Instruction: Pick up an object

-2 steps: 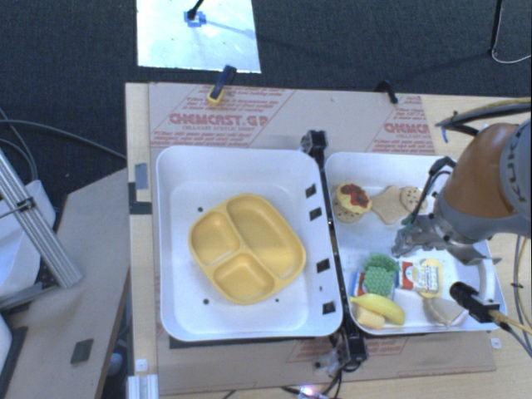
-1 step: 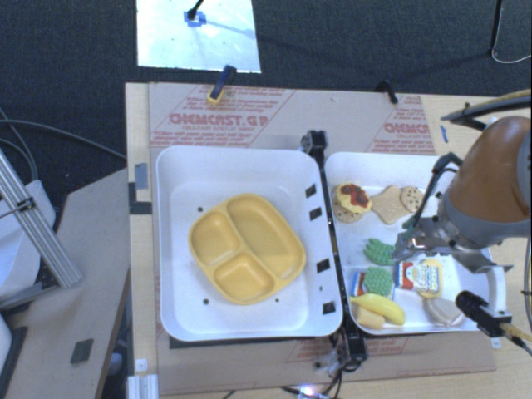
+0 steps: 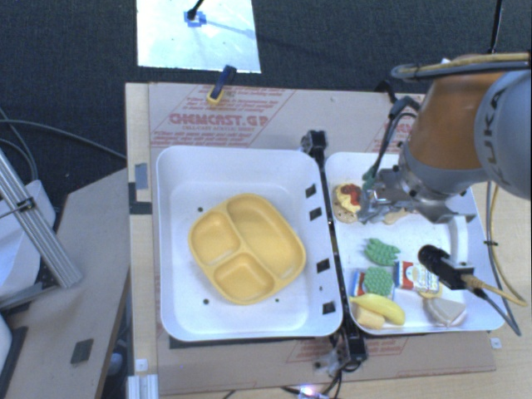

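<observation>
Pizza-slice toy lies at the right bin's upper-left corner; the gripper hangs beside it, finger state indeterminable, presumably approaching to grasp.

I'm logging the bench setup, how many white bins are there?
2. The left bin holds a yellow divided tray; the right bin holds the small toy foods, under the arm.
</observation>
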Tool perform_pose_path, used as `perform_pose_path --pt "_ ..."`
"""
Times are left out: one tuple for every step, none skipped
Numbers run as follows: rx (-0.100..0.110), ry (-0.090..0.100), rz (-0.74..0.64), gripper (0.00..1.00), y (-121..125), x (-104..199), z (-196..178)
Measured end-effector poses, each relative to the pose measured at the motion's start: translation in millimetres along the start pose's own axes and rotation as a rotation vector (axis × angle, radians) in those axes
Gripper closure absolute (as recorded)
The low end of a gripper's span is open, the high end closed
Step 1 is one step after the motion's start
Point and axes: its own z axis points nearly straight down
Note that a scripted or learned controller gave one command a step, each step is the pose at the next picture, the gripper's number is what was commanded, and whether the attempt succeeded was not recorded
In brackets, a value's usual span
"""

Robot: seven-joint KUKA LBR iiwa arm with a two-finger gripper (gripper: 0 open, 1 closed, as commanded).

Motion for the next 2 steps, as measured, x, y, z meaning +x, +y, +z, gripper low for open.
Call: perform_pose_path --pt "0.011 0.001 0.002 1.0 28.1 65.5 57.9" --pt "0.008 -0.001 0.01 0.0 27.6 60.9 54.9"
